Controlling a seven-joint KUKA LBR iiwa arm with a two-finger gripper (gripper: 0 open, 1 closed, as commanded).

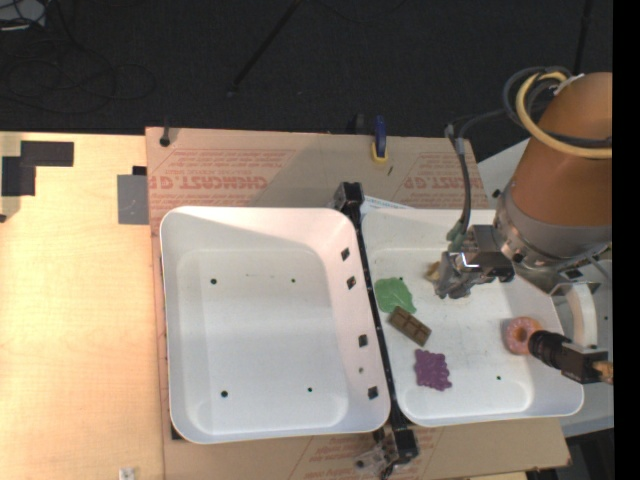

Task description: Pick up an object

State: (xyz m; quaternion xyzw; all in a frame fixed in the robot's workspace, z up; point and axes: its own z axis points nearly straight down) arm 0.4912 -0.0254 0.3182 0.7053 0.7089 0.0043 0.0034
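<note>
From my console, the pale wooden desk (70, 308) sat under printed cardboard (250, 173), against a dark room strung with cables. Two glossy white bins lay side by side. In the right bin (480, 403) lay a green leafy piece (393, 294), a brown block (408, 325), a knobbly purple cluster (432, 369) and a pink ring (520, 335). The gripper (455, 278) hung low; its grip I couldn't tell.

2 bins (255, 423) white, small black dots on floors. Green piece (393, 294). Brown block (408, 325). Purple piece (432, 369). Ring-shaped piece (519, 335) pink. Arm (572, 158) orange above grey wrist. Gripper (458, 276) dark grey. Cardboard sheet (250, 171) tan, red print. Tabletop (70, 318) pale wood, black and grey squares. Blue clamp (379, 138).
</note>
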